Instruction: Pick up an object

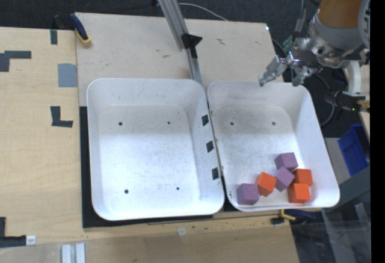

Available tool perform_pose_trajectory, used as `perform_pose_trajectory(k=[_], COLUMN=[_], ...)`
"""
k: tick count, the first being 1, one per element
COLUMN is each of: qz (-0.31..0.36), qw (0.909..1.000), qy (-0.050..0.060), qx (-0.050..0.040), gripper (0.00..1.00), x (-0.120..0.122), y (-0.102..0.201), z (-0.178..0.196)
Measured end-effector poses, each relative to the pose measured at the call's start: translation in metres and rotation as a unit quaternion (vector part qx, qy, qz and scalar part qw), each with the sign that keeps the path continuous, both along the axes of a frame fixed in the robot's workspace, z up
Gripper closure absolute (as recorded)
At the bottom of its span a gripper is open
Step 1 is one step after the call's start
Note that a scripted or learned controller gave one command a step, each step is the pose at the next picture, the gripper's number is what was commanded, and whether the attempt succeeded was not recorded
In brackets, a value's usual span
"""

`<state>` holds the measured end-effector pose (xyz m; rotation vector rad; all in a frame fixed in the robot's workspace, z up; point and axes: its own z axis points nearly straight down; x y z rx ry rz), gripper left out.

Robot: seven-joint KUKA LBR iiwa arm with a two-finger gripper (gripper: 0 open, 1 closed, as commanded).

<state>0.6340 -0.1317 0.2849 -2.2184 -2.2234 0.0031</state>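
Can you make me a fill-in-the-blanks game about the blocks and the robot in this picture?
1. All the blocks lie in the ____ bin.
2. The blocks are purple or ____.
3. Counting every block, there are ____.
4. The gripper sits above the right bin's ____ edge, away from the blocks.

Missing words: right; orange; six; far

The arm [346,0] is cut off by the top and right edges. Its tool [272,73] is small and blurred, its fingers too unclear to read. The slanted metal rail [171,6] runs off the top edge. The blue object [354,147] at right is cropped.
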Motion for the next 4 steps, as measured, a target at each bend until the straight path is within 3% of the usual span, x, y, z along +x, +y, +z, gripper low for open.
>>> perform_pose_trajectory(k=[1, 2, 3, 4], qz=[-0.002, -0.003, -0.001, 0.0], qw=[1.0, 1.0, 1.0, 1.0], qy=[0.004, 0.004, 0.001, 0.001], qx=[0.0007, 0.0011, 0.0004, 0.0012], gripper=[0.0, 0.0, 0.0, 1.0], x=[-0.052, -0.104, -0.132, -0.131], y=[-0.043, -0.068, -0.055, -0.054], z=[-0.13, -0.197, -0.193, -0.184])
